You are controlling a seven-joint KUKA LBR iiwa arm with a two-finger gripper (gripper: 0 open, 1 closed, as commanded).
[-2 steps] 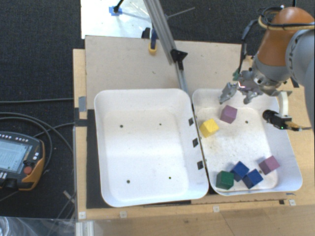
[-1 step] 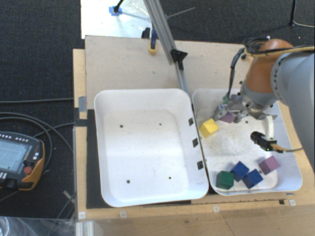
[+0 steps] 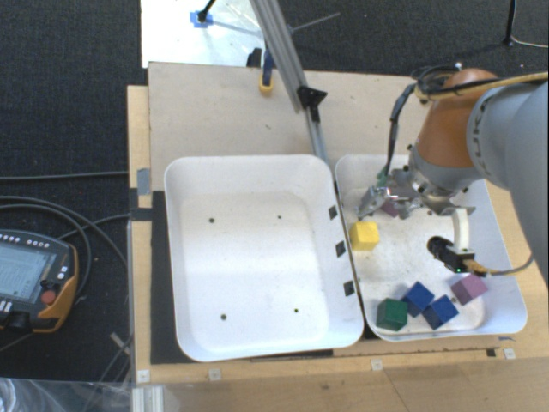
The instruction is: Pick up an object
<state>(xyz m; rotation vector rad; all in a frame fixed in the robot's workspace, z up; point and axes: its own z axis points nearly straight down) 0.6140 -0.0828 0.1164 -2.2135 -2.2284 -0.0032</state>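
Cardboard-topped bench (image 3: pixel 214 110), dark carpet (image 3: pixel 69 75), two white bins (image 3: pixel 184 178).

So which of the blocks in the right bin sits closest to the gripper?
The yellow block. It lies alone near the bin's left wall, just below the gripper, while the green, blue and purple blocks cluster along the bin's near edge.

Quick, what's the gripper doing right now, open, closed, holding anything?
Gripper: low in the right bin, above the yellow block; open or closed cannot be told, and no block shows in it.
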